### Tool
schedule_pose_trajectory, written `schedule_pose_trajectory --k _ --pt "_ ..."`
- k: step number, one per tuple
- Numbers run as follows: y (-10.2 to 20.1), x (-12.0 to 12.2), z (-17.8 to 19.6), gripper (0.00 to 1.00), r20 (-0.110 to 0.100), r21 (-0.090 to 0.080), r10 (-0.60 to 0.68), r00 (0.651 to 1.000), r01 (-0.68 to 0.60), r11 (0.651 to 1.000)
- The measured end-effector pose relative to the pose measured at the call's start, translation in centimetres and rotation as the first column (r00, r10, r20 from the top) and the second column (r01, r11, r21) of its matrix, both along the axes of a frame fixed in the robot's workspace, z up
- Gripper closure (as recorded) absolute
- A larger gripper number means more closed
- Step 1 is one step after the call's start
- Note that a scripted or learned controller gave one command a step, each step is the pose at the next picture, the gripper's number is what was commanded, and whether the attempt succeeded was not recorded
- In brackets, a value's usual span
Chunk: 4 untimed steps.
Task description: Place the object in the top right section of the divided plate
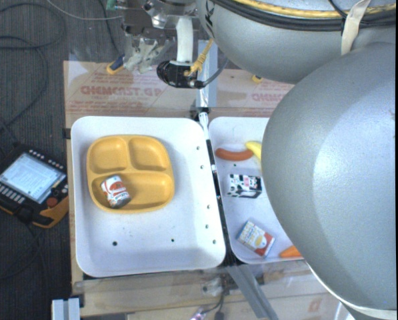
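Note:
A yellow divided plate (160,191) lies in the left white bin (152,245). A small red and white can (116,192) lies on its side in the plate's large lower section, toward the left end. Both of the plate's upper sections hold nothing. My gripper (140,55) hangs well behind the left bin, over the cardboard at the bench's back edge and far from the can. Nothing shows in its grasp.
The right bin (233,129) holds a sausage (233,154), a yellow banana-like piece (253,149), a black and white carton (245,185), a small yellow box (255,237) and an orange piece (290,252). The arm's grey body covers much of that bin. A teach pendant (29,179) lies left of the bench.

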State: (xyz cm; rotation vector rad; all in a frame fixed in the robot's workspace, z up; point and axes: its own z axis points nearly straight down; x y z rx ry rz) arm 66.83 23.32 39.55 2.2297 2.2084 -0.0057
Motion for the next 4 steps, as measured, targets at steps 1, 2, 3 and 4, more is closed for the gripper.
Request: schedule_pose_trajectory --k 1,2,3,4 --pt "-6.6 -12.2 -17.5 1.00 -0.005 0.002 0.021 1.000 -0.021 1.000" --pt "-5.9 -8.4 -18.7 1.00 -0.003 0.001 0.143 0.990 -0.143 0.990" --pt "-9.6 -2.1 -24.7 1.00 -0.004 0.000 0.211 0.977 -0.211 0.977" --pt "-10.4 -4.7 -21.5 1.00 -0.004 0.003 0.058 0.998 -0.058 0.998"
